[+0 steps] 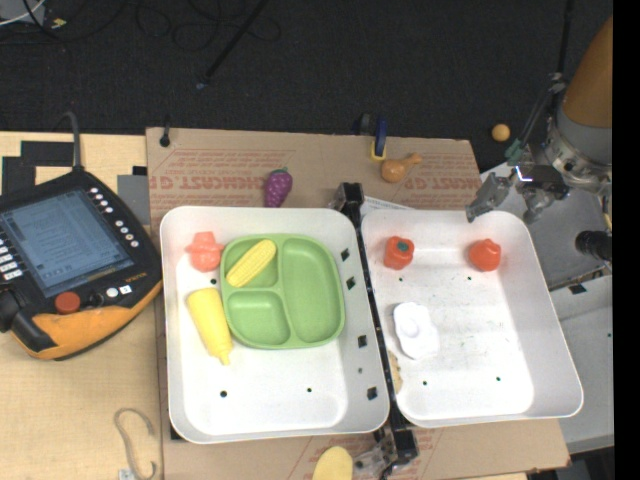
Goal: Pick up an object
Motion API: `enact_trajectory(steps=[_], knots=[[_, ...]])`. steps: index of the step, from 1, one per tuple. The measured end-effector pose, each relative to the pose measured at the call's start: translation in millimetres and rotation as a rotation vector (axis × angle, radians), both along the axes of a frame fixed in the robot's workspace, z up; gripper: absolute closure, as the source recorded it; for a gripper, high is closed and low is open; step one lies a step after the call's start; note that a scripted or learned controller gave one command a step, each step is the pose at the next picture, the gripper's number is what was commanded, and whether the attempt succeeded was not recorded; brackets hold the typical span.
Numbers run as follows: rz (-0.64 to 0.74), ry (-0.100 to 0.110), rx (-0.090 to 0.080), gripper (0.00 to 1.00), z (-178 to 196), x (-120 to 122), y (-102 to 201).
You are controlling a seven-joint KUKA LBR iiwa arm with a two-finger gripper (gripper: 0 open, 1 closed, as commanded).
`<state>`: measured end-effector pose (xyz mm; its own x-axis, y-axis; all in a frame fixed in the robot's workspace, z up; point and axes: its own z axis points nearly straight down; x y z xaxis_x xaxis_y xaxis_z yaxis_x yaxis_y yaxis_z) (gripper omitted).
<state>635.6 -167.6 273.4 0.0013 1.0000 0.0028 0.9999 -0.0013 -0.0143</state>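
Bins sit side by side: the left bin (190, 388) holds a green divided plate (285, 293) carrying a corn cob (250, 262), beside a yellow bottle (210, 323). The right bin (520, 368) holds a white object (414, 330) and two red-orange toys (399, 253) (485, 255). The pincer (508, 194) hangs over the right bin's far corner, fingers apart, clasping nothing.

Dark cable-strewn floor (300, 48) beyond a wooden bench (70, 408) under flat cardboard (320, 168).
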Motion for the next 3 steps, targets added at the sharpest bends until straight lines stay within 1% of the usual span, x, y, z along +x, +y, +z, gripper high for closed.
enact_trajectory(steps=[1,2,3], knots=[[0.001,-0.013,-0.003,0.0,8,2,0],[0.003,-0.009,-0.002,0.0,-41,10,-2],[0.002,-0.009,-0.001,0.0,-92,8,-8]])
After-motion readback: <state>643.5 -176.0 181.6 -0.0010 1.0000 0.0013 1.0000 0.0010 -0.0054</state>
